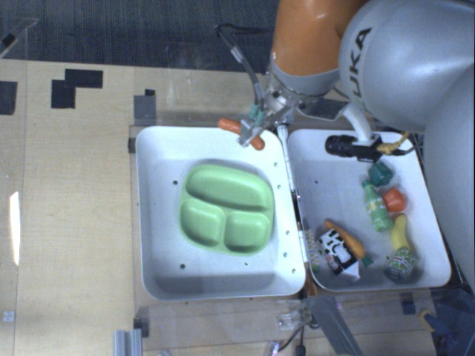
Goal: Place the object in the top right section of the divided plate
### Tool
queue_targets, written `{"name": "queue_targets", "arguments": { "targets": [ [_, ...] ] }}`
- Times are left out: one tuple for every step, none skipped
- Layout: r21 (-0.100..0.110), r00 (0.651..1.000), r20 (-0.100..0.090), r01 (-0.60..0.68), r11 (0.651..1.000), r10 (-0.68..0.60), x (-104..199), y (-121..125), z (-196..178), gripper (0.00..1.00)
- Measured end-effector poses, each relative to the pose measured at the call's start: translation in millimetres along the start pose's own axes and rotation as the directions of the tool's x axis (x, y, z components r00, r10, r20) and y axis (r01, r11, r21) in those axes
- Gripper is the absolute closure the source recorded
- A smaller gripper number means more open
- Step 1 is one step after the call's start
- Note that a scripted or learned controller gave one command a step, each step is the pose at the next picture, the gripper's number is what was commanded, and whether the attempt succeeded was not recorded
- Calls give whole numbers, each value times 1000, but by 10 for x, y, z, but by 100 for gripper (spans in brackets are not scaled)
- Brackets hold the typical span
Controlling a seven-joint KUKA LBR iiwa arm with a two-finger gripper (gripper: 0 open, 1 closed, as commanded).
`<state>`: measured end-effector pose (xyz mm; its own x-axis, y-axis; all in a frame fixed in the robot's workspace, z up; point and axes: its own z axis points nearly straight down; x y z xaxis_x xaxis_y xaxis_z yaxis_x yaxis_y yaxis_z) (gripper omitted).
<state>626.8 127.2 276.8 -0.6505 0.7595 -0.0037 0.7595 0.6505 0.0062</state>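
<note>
A green divided plate [226,208] lies in the left white bin [159,273], with one long section at the back and two smaller ones at the front. My gripper [251,130] hangs over the back right corner of that bin, above and behind the plate. It is shut on a thin orange carrot-like object [230,126], whose ends stick out to the left and right of the fingers. The object is off the plate, over the bin's back rim.
The right bin [319,199] holds a teal piece [381,173], a green bottle [375,208], a red-orange ball [395,199], a yellow banana [401,233], an orange stick [347,239], a black-and-white carton [338,252] and a speckled ball [401,264]. The arm's grey body looms over the back right.
</note>
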Motion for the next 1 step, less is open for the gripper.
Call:
{"name": "queue_targets", "arguments": {
  "targets": [
    [1,974,-3,228,974,-228,798,-451,628,100]
  ]
}}
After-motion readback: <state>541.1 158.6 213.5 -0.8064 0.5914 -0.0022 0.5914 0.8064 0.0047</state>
